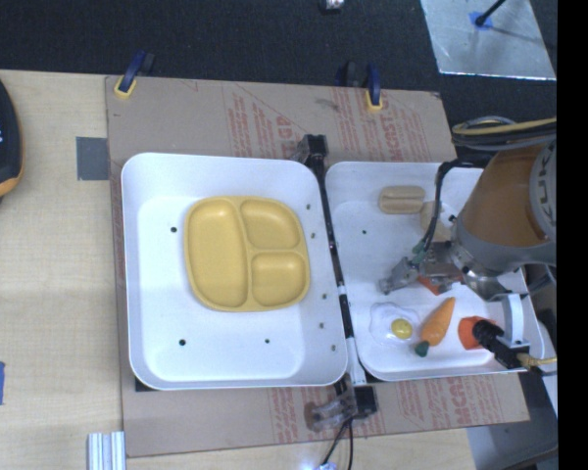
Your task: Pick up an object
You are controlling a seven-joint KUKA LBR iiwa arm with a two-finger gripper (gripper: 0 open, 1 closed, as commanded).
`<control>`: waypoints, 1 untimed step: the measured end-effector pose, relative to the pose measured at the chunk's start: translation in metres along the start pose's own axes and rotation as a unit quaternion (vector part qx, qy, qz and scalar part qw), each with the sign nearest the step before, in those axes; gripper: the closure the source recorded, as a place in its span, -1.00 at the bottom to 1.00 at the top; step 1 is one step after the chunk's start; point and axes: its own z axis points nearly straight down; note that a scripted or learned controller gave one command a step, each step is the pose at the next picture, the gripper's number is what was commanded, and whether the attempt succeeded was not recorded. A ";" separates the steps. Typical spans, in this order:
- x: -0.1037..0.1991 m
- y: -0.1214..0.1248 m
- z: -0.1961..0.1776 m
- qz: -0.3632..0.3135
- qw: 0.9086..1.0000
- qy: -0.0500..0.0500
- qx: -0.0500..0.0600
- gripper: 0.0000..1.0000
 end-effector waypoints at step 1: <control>-0.065 0.078 -0.008 0.000 1.000 -0.004 -0.009 -1.00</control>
